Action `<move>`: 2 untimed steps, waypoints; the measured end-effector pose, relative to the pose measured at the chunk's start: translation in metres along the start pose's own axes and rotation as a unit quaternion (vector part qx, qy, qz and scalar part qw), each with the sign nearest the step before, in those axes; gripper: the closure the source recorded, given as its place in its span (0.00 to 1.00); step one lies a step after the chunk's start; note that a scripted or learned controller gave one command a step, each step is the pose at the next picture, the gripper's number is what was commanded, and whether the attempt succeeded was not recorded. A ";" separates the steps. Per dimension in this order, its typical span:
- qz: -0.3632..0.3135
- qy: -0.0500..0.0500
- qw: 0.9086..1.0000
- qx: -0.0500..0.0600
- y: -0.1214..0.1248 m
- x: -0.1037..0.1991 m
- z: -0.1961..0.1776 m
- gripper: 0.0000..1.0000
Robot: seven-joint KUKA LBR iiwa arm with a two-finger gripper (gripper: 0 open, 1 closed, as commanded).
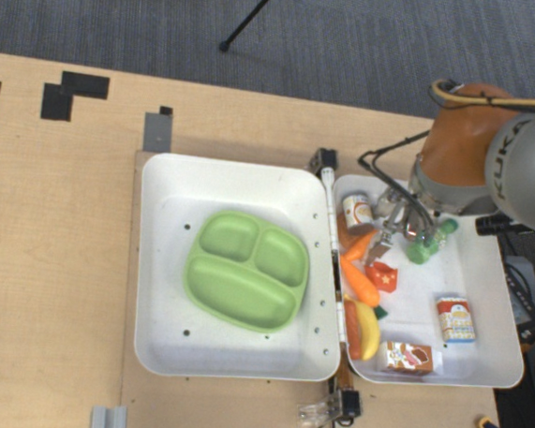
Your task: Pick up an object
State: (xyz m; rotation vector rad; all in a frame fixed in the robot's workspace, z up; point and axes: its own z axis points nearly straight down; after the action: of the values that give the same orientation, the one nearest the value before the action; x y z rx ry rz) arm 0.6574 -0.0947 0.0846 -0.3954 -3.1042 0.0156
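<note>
Camera view shows the two-finger gripper [393, 232] low at ten o'clock in the right white bin [485, 305], whether spread or pinching I cannot tell, probably reaching for the long orange plastic carrot [359, 264] lying just beneath, toward seven o'clock.

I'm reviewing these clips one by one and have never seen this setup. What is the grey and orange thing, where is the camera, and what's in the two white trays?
One camera looks down at a slant on a wooden bench. The grey and orange thing is a robot arm reaching in from the right; its gripper hangs over the right bin. Whether it holds anything cannot be told. That bin holds toy food: a carrot, a banana, a can, a green item, a red piece and two small cartons. The left bin holds a green divided plate.
</note>
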 end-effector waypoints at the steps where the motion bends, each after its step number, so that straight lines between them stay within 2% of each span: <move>1: 0.026 0.004 1.000 -0.007 -0.044 -0.014 0.000 0.00; 2: 0.087 -0.003 0.996 -0.006 -0.100 -0.023 0.002 0.00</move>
State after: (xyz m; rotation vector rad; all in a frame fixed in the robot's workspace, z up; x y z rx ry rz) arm 0.6545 -0.1969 0.0834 -0.6654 -3.0656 -0.0017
